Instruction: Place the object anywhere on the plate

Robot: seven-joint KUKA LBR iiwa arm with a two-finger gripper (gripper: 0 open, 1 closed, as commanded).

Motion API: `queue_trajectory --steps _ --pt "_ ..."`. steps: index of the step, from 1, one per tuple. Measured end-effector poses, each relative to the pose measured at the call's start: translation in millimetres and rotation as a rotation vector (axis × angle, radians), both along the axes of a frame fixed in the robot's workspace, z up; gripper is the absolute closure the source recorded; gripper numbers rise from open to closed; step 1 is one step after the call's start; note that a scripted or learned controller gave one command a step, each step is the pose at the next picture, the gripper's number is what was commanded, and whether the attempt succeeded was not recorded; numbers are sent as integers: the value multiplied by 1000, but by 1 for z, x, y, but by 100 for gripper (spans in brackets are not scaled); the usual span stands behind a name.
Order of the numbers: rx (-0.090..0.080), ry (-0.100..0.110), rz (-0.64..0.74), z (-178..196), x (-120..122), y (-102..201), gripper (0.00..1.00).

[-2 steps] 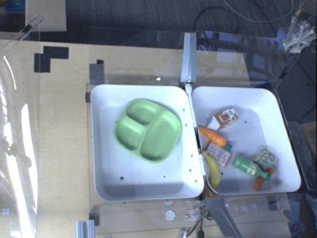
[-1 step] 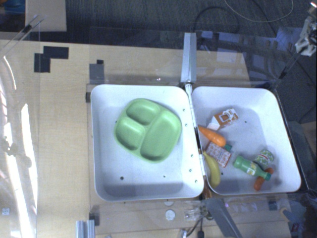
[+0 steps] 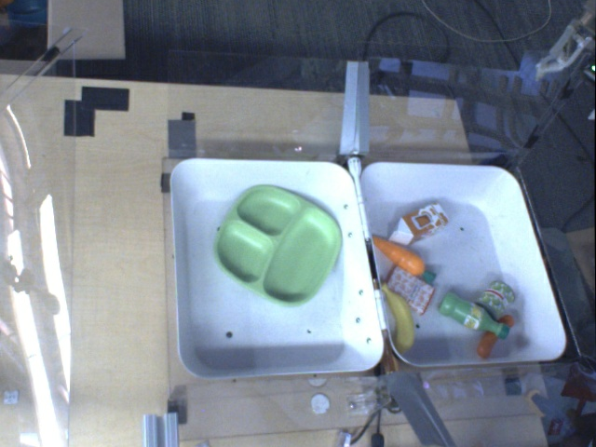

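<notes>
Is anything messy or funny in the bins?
A bit. The toy foods sit jumbled in the right bin, and the banana leans against its left wall. The green plate in the left bin lies flat.

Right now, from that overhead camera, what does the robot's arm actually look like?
Little of it can be made out. At the top right corner, a pale grey, angular piece of the arm juts in from the edge, with a tiny green spot beside it. It is blurred and small, so no markings or orange band can be made out. Thin cables loop across the dark floor nearby.
</notes>
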State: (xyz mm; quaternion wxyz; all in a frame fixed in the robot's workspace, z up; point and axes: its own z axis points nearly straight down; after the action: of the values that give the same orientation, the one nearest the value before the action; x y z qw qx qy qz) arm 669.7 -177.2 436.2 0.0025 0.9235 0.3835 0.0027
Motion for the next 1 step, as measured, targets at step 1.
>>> queue_trajectory --steps 1 --pt "-3 -1 300 1 -36 -12 0"
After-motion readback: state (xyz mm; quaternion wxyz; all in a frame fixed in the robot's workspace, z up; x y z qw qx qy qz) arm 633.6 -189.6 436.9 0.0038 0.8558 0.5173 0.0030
